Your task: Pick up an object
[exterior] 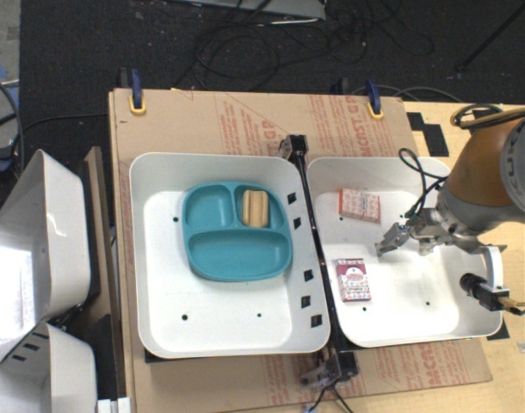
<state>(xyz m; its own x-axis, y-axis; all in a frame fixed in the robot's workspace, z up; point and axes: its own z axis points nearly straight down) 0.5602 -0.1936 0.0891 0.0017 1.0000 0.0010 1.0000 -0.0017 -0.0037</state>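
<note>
My end effector (392,243) hangs in the right bin (435,329).
Its grip: cannot tell; two cards (359,205) nearby.

Bright, even light from overhead falls on the two white bins (159,317), whose floors look nearly washed out, with only soft, faint shadows along their inner walls. The dark floor beyond the cardboard bench top (245,119) falls off into dim, grainy black. The picture is slightly soft overall, and small print on objects is unreadable.
</note>
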